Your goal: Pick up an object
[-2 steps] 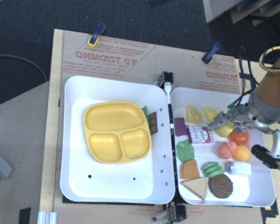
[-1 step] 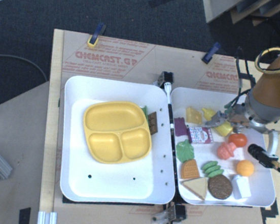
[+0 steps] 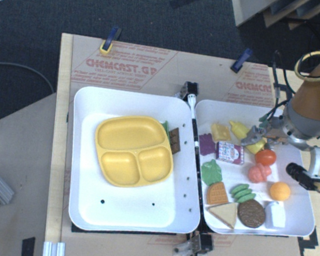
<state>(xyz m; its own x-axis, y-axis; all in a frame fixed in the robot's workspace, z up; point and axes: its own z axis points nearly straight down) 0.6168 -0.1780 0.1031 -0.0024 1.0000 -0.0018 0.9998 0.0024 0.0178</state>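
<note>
Right bin (image 3: 305, 223) is crowded with small toy foods; left bin (image 3: 82, 143) carries a yellow divided tray (image 3: 133, 150) and a small brown piece (image 3: 174, 140) at the tray's right edge.

The arm is seen reaching in from the right, its gripper (image 3: 260, 133) low over the upper part of the right bin. How far the fingers are parted cannot be told: they are small, dark and lost against the clutter. Nothing is seen held between them.

No single target is named by the task. The likeliest candidates, judged by nearness, are the yellow banana-like piece (image 3: 239, 129) just beside the gripper, a second yellow piece (image 3: 256, 145) under it, and the red tomato (image 3: 266, 157) just below.

Risks noted:
- Pieces here lie touching or nearly so; two may be pinched at once, or a neighbour nudged aside.
- The tomato and the orange ball (image 3: 279, 191) are round and are likely to roll out of a closing grip.
- The purple-and-white carton (image 3: 231, 153) lies close; it may be shoved toward the purple piece (image 3: 206, 143).
- The bin wall is near at the top; a finger may be caught on it if the descent is off.
</note>
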